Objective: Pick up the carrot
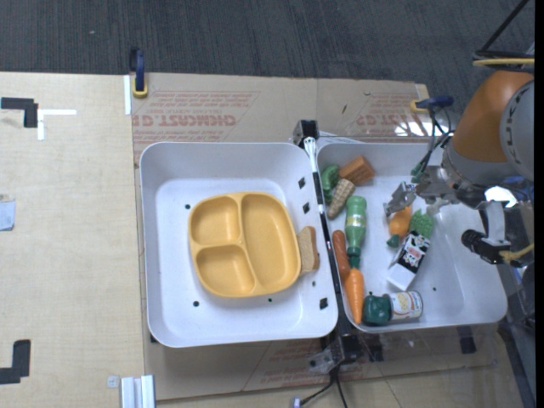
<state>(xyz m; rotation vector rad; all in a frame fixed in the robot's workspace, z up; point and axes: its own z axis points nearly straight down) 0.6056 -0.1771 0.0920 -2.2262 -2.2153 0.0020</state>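
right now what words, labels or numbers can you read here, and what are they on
"CHEMCAST GP", upside down in faded red, on the brown sheet under the bins; repeated near the right bin, partly glared out.
Label on the can: too small to read.
Black and white carton: cow pattern, print unreadable.
Green bottle: label blurred.

Dark grey carpet beyond a pale wooden bench with cardboard sheeting.

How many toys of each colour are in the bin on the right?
Orange: 2, carrot and another carrot
Green: 2, bottle, pepper
Yellow: 1, corn
Brown: 1, bread
Red: 1, sausage
White: 2, milk carton, can
Total: 9
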